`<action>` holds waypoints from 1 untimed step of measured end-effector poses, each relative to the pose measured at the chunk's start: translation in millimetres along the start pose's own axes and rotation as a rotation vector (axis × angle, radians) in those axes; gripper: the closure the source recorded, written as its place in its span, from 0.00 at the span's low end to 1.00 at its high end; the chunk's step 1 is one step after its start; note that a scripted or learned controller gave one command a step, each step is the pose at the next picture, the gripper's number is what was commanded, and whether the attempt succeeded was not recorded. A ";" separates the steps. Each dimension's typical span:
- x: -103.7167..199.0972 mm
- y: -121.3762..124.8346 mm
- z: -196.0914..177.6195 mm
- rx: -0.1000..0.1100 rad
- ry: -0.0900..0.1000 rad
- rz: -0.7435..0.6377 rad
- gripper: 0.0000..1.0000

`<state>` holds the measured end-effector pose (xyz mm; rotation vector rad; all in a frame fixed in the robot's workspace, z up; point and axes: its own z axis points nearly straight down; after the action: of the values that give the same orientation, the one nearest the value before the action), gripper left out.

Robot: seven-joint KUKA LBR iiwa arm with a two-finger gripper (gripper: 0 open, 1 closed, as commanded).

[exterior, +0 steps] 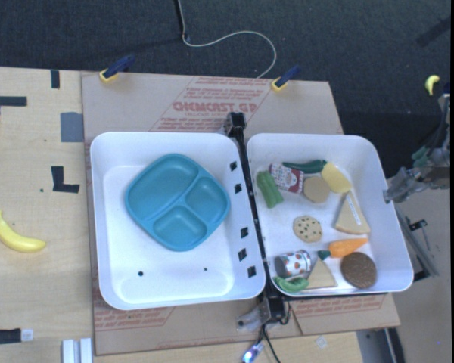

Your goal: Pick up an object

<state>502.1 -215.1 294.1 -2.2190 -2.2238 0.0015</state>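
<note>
The right bin [382,169] holds several toy foods: a green pickle [270,190], a red-labelled packet [288,178], a yellow lemon [336,178], a tan disc [315,190], a cheese wedge [352,216], a chip cookie [308,228], a carrot [347,246], a brown patty [359,270], a small can [293,262] and a bread slice [322,277]. My gripper [399,187] hangs just outside this bin's right rim, level with the cheese wedge, touching nothing.
The left bin [110,218] carries a blue divided plate [178,201]. A toy banana [17,237] lies on the bench at far left. Yellow and blue clamps [116,68] pin the cardboard at the back, and a white cable [227,40] loops behind it.
</note>
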 end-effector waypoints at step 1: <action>74.2 -17.4 -84.6 -0.009 0.001 -0.007 1.00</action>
<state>484.6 -140.9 378.6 -2.2147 -2.2357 -0.0091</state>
